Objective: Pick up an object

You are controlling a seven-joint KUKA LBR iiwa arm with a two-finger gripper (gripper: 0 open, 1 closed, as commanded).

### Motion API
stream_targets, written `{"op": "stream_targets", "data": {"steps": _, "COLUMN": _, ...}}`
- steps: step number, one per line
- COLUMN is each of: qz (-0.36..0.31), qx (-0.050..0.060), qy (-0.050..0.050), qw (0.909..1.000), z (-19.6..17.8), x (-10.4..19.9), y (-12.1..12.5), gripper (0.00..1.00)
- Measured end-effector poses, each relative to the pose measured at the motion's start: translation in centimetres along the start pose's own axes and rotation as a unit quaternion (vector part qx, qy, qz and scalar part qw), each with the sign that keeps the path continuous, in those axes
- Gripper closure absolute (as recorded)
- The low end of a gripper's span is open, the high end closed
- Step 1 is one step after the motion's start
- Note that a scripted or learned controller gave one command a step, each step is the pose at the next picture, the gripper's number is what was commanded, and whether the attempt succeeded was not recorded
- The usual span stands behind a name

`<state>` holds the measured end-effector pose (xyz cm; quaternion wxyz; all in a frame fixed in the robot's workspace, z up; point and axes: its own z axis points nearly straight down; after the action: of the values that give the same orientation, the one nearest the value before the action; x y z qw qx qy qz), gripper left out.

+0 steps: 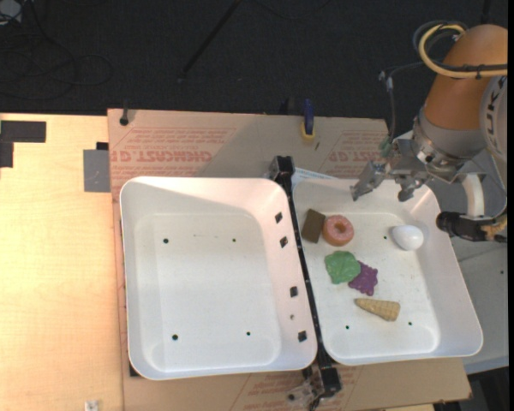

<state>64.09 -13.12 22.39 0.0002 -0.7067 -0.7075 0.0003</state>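
Observation:
The right bin (450,315) holds several small objects: a brown block (313,225), a pink doughnut (337,229), a green lump (342,266), a purple piece (365,277), a tan cone (378,308) and a white egg (406,237). My gripper (383,187) hangs above the bin's far right corner, up and to the right of the doughnut. Its two dark fingers are spread apart with nothing between them. The orange-banded wrist rises behind it at the right.
The left bin (154,332) sits beside the right one, with a black clip strip (293,255) along the shared wall. Cardboard lies under both bins. A wooden bench top spreads out to the left. A blue clamp (307,118) stands at the cardboard's far edge.

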Motion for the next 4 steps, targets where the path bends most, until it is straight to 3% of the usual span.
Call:
{"op": "stream_targets", "data": {"steps": 1, "qz": -0.001, "qx": 0.0, "qy": 0.0, "qw": 1.0, "z": -1.0, "x": 0.0, "y": 0.0, "gripper": 1.0}}
{"op": "stream_targets", "data": {"steps": 2, "qz": -0.001, "qx": 0.003, "qy": 0.002, "qw": 1.0, "z": -5.3, "x": 7.5, "y": -6.7, "gripper": 1.0}}
{"op": "stream_targets", "data": {"steps": 3, "qz": -0.004, "qx": 0.002, "qy": 0.002, "qw": 1.0, "z": -7.7, "x": 16.2, "y": -10.1, "gripper": 1.0}}
{"op": "stream_targets", "data": {"steps": 4, "qz": -0.002, "qx": -0.004, "qy": 0.001, "qw": 1.0, "z": -19.8, "x": 20.0, "y": -11.9, "gripper": 1.0}}
